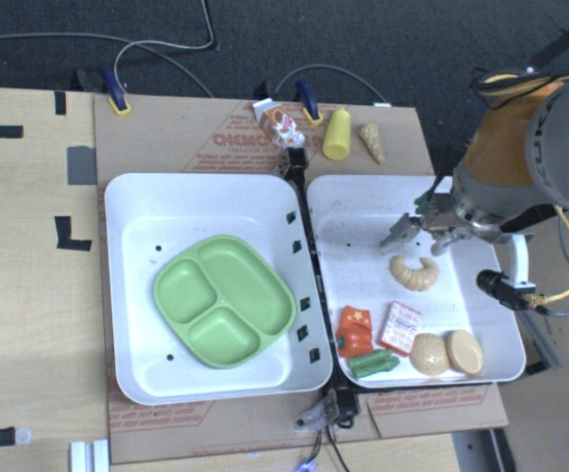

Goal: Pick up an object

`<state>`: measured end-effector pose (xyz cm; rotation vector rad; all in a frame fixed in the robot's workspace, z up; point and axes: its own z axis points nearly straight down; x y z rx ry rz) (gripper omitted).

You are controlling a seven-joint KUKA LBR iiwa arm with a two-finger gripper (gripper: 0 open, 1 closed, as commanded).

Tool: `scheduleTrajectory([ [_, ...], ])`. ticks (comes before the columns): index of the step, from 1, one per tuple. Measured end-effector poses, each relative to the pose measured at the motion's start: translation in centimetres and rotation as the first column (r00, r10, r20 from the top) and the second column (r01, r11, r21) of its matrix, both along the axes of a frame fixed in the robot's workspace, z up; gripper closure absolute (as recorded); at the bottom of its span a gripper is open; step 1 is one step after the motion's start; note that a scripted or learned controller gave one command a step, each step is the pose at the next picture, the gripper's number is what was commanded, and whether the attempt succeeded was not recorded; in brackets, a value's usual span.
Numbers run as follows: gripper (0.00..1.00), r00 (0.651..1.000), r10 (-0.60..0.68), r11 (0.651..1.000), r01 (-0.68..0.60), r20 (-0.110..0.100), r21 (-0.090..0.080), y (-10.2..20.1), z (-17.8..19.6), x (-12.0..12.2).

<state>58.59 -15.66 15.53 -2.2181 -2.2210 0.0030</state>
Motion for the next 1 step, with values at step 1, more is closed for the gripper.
scheduleTrajectory([
  [1, 0.0, 1.0, -0.001, 1.0, 0.001, 0.011, -0.006, -3.65, -6.79, -1.7],
])
